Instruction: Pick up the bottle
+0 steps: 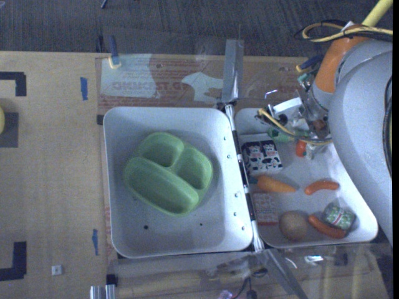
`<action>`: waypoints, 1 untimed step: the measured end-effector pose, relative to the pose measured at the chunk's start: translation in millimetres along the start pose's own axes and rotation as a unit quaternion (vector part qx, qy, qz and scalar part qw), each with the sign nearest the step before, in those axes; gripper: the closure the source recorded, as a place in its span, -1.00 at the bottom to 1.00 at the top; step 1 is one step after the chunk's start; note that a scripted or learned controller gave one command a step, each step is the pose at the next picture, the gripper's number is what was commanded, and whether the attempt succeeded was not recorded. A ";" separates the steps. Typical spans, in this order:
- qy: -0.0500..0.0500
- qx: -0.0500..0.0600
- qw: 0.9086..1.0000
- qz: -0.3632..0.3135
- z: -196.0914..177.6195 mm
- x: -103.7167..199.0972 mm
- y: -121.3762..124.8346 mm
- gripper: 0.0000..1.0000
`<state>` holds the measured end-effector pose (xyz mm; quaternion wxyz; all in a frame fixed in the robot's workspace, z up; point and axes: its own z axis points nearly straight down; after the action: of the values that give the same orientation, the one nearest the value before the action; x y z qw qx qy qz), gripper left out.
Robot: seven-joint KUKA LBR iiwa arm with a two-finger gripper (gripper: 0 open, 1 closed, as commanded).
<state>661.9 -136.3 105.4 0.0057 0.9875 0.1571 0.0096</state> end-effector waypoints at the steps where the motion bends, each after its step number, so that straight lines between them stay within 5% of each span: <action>1: 0.004 -0.006 0.999 0.050 1.7 -36.5 -35.8 -1.00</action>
<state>616.1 -113.7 102.6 0.0101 0.9941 0.1072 0.0147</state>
